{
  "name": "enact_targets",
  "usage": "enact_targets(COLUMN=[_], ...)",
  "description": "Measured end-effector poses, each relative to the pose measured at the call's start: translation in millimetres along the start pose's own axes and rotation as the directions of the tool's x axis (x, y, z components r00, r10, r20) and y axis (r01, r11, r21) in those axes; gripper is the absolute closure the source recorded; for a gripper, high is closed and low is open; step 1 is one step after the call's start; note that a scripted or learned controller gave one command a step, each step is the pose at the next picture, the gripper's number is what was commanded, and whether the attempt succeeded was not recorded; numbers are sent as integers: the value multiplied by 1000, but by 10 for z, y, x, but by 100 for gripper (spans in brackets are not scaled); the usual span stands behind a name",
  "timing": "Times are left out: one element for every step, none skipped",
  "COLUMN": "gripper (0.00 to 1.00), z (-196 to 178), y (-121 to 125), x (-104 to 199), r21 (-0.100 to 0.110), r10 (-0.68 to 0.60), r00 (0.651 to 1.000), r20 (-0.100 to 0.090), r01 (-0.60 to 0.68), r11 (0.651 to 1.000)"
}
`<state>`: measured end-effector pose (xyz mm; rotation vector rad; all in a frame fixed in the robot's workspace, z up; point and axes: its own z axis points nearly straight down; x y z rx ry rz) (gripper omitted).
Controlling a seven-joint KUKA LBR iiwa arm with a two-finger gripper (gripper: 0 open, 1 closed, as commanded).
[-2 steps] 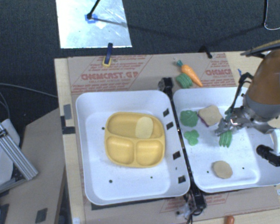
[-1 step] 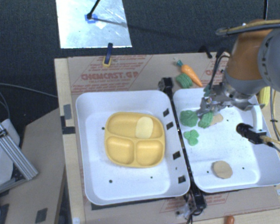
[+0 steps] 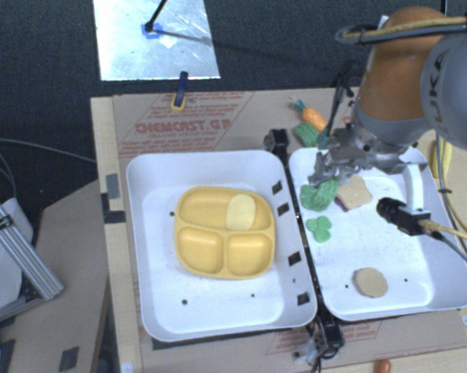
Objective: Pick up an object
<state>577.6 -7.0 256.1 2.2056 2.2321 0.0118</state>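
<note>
You're looking down from one fixed camera above the bench (image 3: pixel 70 259), tilted at a slant and set far enough back that both white bins fit whole. The left bin (image 3: pixel 158 300) sits mid-frame and the right bin (image 3: pixel 434 286) beside it toward your right edge. The bench's far side is at the top, and the arm (image 3: pixel 405 71) enters upper right, nearer the lens than the bins

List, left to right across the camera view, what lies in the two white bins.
yellow divided plate → small green piece → round tan disc
</note>
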Motion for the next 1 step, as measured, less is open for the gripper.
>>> enact_targets(gripper=[100], z=[-805], y=[-398], x=[351], r21=[0], r10=[3], r00=[1000], r20=[0], r01=[-3], r11=[1000])
